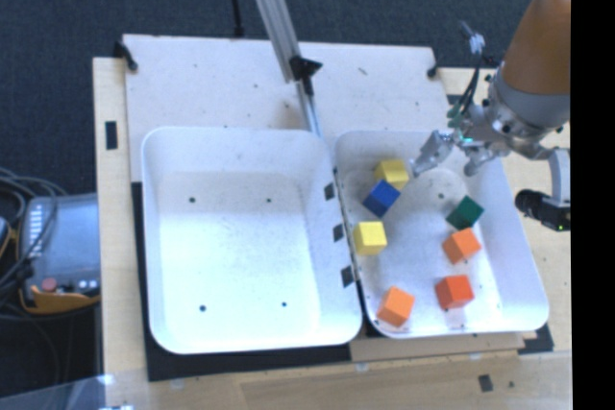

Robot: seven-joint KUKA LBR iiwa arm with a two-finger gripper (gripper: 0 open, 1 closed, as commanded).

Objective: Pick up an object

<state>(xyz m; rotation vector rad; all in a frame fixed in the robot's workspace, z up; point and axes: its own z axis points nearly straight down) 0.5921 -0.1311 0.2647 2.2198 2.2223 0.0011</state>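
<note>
Hovering gripper sits beside a small yellow cube.

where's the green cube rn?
In the camera view, the green cube sits in the right bin, toward its right side, just above an orange cube and below the gripper.

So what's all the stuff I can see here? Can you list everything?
Yellow blocks: 2, right bin, one at top, one by the left wall.
Blue block: 1, between the yellows.
Green block: 1, right side.
Orange blocks: 3, lower part.
Left bin: 1, white.
Metal pole: 1, silver, behind the bins.
Grey box: 1, far left.
Gripper: 1, over the right bin's top edge.
</note>
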